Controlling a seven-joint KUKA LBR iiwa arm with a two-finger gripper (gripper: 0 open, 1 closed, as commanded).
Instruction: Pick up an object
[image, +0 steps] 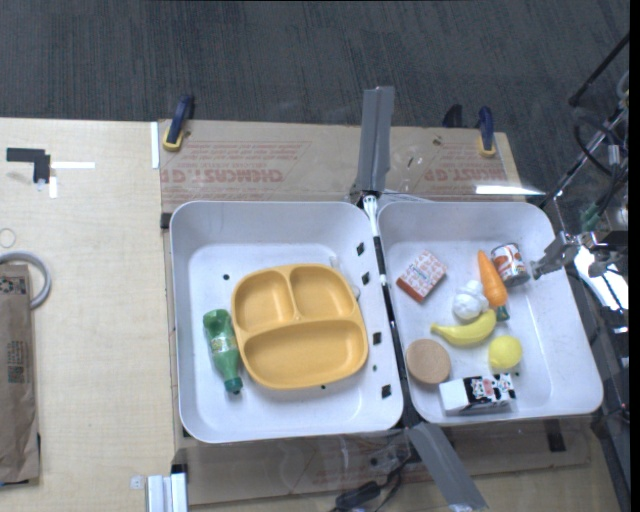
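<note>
On the counter (90, 380) sit two white bins. Left bin (190, 300) holds a big yellow plate (298, 325) and a green bottle (222, 348). Right bin (570, 370) holds a banana (465, 330), carrot (491, 279), lemon (505, 352), small can (509, 262) and more, packed close. At its right rim waits the tool (548, 258), beside the can; how its tips stand, I cannot tell. Best to pick one toy with room around it and come straight down.
</note>
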